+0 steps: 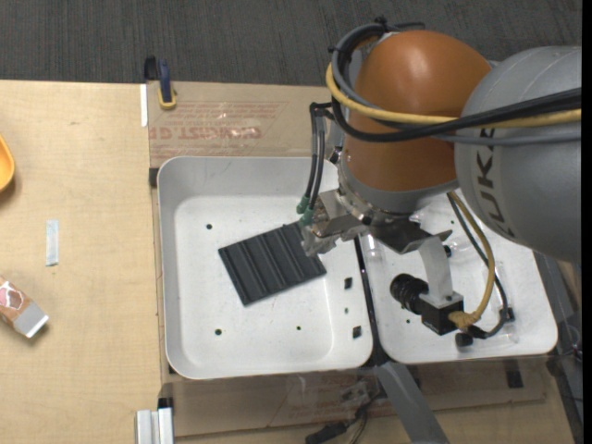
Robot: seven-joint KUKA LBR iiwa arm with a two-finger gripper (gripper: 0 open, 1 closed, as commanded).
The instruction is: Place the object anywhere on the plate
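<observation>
**Hand low over the ribbed plate in the left bin**

The grey arm point(518, 146) reaches in from the right, its orange band point(416, 109) bulging large over the seam between the two white bins. Below the band the hand point(319, 234) hangs over the right part of the left bin point(185, 340), with its tip at the right edge of a dark ribbed plate point(270, 265). Whether the hand stands apart or together cannot be told: the wrist body covers it from above, and what lies under the tip is hidden too.

The plate lies flat on the bin floor just left of and slightly below the hand, turned at a slant, its grooves running up toward the hand. Its right corner reaches the hand's tip; contact is possible but the view is too crowded there to be sure.

To the right of the hand, the right bin point(527, 336) shows a black fitting with a brass end point(430, 308) hanging from the arm on a yellow hose point(486, 276).

Far left of the hand, on the wooden desk point(83, 155) outside the bins, lie a small pale strip point(52, 243), a wrapped packet point(20, 310) at the edge and an orange thing point(5, 165) cut off by the border. Behind the hand, a blue clamp point(165, 81) grips the desk's far edge.
</observation>
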